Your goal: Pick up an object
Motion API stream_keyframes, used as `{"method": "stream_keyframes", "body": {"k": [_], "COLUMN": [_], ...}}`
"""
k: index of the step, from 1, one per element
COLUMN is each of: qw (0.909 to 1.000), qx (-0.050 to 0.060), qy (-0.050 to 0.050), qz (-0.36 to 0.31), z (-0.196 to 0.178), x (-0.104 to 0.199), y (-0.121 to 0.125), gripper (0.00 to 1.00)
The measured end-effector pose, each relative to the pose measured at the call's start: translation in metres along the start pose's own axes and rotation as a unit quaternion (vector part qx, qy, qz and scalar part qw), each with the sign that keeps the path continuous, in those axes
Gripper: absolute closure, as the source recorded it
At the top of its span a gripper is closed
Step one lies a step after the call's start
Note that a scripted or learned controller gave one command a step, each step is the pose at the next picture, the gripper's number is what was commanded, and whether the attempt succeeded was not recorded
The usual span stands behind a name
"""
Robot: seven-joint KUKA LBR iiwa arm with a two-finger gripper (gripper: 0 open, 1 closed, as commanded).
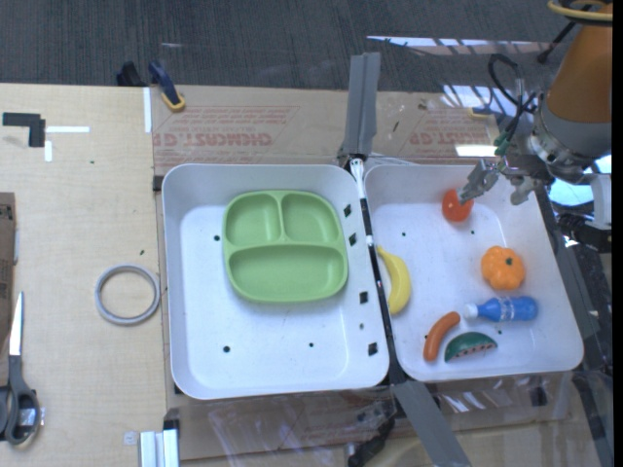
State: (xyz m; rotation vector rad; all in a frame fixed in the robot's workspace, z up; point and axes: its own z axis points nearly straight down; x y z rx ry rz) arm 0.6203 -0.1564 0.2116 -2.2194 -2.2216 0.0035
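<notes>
bench [78,183]: 2 shallow white bins side by side.

left bin [195,339]: 1 green divided plate [285,245], lying flat toward the far side.

right bin [526,353]: 6 items.
- 1 small red object [455,206], near the far wall, just below my fingers [476,185]; whether it sits between them i cannot tell.
- 1 orange pumpkin [503,268], toward the right wall.
- 1 banana [394,279], against the left wall.
- 1 blue bottle [503,310], on its side, below the pumpkin.
- 1 sausage [440,335], near the front.
- 1 watermelon slice [470,346], just beside the sausage.

my arm: reaches in from the right, fingers pointing down and left. spread or pressed together: cannot tell.

bench, left part: 1 tape ring [128,294], 1 pair of scissors [17,397].
</notes>
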Motion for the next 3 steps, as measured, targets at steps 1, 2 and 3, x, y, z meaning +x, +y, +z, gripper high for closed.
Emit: {"method": "stream_keyframes", "body": {"k": [1, 2, 3], "qw": [0.9979, 0.998, 0.9658], "qx": [-0.002, -0.002, -0.001], "qy": [-0.001, -0.001, 0.0], "qz": [0.065, 0.063, 0.259], "z": [0.118, 0.108, 0.016], "x": [-0.004, -0.004, 0.014], "y": [0.039, 0.04, 0.029], "gripper": [0.0, 1.0, 1.0]}}
